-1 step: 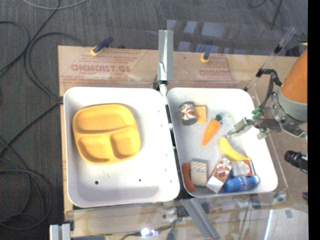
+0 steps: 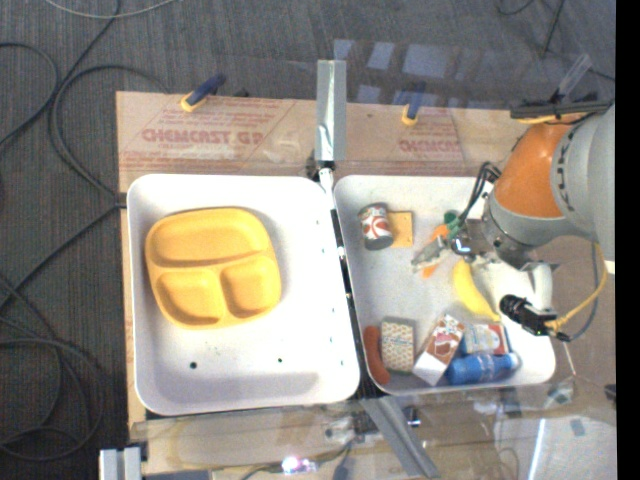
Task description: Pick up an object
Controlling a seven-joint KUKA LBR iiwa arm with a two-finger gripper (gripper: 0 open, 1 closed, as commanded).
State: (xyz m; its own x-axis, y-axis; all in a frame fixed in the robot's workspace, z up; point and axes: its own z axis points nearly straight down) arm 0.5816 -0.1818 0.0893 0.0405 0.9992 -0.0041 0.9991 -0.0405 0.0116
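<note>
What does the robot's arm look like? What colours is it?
The arm is fat and rounded, mostly grey, with a bright orange band above the wrist. Its end effector is small, dark metal with a bit of green. Thin black cables run along the wrist, and a yellow cable loops below it.

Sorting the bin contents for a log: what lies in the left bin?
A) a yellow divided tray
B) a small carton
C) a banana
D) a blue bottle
A: the yellow divided tray lies alone on the floor of the left bin; the bottle, banana and carton are in the right bin.
</note>
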